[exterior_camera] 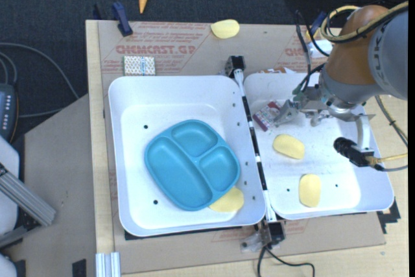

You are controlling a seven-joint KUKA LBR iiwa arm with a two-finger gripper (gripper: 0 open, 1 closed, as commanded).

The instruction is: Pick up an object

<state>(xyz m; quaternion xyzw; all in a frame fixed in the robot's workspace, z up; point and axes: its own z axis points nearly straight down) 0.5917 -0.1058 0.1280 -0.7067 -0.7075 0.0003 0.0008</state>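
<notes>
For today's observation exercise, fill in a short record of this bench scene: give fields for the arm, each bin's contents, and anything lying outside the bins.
arm: grey with orange band, reaching in from the right, end effector low over the right bin
left bin: blue divided plate; yellow piece partly under the plate's edge
right bin: two yellow pieces; small reddish item near the end effector
outside bins: yellow piece on the bench; small orange carrot-like item on the floor

Two yellow pieces point(288, 146) point(310, 190) lie flat in the right bin point(363, 201) — a small reddish packet point(264, 119) near its left wall.
</notes>
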